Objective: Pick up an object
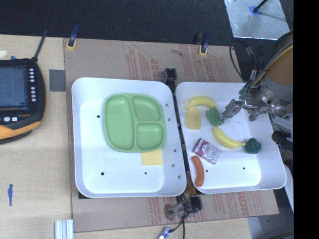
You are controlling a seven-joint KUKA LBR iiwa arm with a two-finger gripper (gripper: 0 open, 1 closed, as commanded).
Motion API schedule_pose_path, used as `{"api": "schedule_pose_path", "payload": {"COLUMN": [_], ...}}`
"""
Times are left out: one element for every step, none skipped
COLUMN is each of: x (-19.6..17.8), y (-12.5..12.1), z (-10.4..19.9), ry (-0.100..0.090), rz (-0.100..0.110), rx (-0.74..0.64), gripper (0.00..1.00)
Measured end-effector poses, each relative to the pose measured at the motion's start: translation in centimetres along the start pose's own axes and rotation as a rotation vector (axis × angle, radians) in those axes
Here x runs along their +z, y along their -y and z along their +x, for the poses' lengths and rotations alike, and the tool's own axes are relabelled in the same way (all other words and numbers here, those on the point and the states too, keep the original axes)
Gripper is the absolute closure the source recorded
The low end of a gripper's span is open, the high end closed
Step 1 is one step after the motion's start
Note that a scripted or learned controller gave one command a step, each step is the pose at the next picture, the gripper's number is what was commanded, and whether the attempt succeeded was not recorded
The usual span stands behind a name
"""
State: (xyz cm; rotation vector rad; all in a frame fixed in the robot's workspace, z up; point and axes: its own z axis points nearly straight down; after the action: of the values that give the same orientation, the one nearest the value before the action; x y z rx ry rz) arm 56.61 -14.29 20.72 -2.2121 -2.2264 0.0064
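Though near it, broccoli floret (214, 116) beside tool (240, 109).

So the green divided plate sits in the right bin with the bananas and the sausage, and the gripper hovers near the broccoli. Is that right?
Not quite. The camera view shows the green divided plate in the left bin, beside a yellow slice. The bananas, the sausage and the broccoli lie in the right bin, with the gripper close by the broccoli.

two bananas (200, 102), two broccoli (214, 116), two bins (84, 183)
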Motion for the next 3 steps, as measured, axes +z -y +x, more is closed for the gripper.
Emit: {"api": "schedule_pose_path", "payload": {"x": [10.0, 11.5, 10.5], "y": [-0.4, -0.2, -0.2], "z": [-1.2, -0.8, -0.9], "ry": [0.000, -0.001, 0.000], "rz": [0.001, 0.001, 0.003], "rx": [0.002, 0.004, 0.004], "gripper": [0.00, 0.00, 1.00]}}
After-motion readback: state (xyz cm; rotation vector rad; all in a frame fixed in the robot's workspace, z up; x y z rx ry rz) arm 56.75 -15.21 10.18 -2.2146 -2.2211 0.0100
